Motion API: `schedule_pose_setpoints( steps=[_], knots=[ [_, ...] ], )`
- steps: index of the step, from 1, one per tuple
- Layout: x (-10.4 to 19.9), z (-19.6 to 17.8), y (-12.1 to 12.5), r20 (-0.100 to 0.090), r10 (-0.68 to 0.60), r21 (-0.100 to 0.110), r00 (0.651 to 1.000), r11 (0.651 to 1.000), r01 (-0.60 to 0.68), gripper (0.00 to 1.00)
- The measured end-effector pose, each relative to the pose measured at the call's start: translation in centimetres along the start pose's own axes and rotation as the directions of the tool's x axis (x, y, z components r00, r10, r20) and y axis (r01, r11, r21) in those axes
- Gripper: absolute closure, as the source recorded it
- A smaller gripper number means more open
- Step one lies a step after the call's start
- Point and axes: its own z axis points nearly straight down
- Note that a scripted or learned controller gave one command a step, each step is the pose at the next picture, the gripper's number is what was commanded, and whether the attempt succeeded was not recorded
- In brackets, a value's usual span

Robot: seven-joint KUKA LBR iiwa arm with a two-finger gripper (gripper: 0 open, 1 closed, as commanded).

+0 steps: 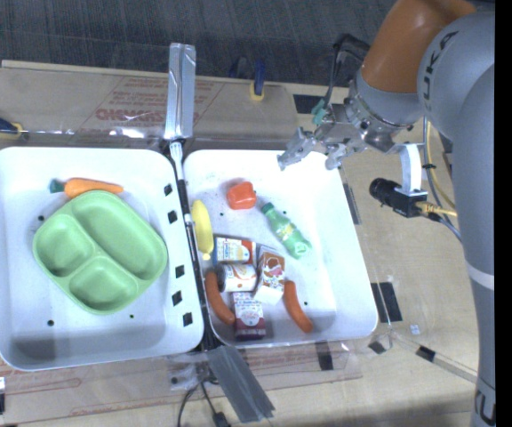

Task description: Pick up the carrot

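Fingers (312,150) are seen spread wide and holding nothing over the right bin's (356,265) rim at about one o'clock, well apart from the carrot (93,186), which is lodged in the left bin (16,327) at eleven o'clock, touching the green tray (100,252).

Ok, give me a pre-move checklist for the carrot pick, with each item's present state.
1. Carrot located: ok, it lies in the left bin near the far wall.
2. Carrot free on top: ok, nothing lies over it.
3. Room around it: not ok, the green divided plate sits right against its near side.
4. Claw above the carrot: not ok, it hangs at the right bin's far edge.
5. Claw holding nothing: ok, nothing shows between its fingers.
6. Lookalikes: not ok, orange things lie in the right bin.
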Motion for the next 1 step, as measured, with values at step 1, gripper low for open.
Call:
schedule_pose_setpoints(
  steps=[1],
  knots=[
    [2.98, 2.45, -5.91, 0.000, -0.188, -0.001, 0.982, 0.982, 0.188, 0.00]
  ],
)
